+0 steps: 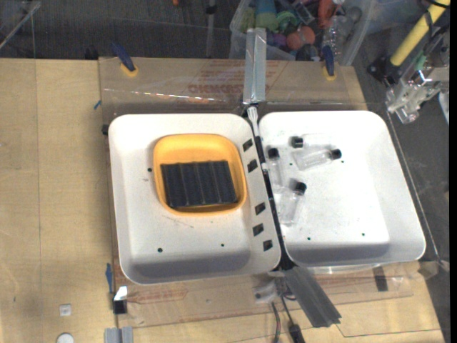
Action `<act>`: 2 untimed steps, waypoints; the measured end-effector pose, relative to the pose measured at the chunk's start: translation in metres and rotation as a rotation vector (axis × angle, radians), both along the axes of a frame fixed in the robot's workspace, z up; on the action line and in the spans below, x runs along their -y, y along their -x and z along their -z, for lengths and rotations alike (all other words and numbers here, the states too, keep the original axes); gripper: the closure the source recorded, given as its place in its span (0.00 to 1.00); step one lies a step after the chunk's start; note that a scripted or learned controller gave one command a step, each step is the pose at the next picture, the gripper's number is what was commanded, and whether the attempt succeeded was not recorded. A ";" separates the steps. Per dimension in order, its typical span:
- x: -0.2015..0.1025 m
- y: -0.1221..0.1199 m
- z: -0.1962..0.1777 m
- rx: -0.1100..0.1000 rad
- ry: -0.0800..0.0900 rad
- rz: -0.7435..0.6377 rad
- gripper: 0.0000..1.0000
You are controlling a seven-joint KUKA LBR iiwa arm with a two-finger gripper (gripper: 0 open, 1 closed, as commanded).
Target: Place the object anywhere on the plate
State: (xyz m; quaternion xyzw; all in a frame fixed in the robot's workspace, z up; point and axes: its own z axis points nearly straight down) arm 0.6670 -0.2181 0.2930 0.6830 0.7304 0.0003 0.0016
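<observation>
An orange-yellow plate (196, 148) sits in the left white bin (136, 249). A dark, ridged rectangular object (198, 183) lies flat on the plate, covering most of its middle. My gripper (405, 100) hangs at the far upper right, beyond the back right corner of the right bin (371, 227), well apart from the plate and with nothing seen in it.
Several small clear vials with black caps (314, 154) (293, 197) lie in the right bin near the divider (260, 184). A clear tub of colourful toys (300, 9) stands behind the bins. Blue clamps hold plastic sheeting at the back edge.
</observation>
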 end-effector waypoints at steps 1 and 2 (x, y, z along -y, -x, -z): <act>0.003 -0.001 -0.069 0.002 0.002 -0.162 1.00; 0.003 -0.001 -0.143 0.003 0.004 -0.463 1.00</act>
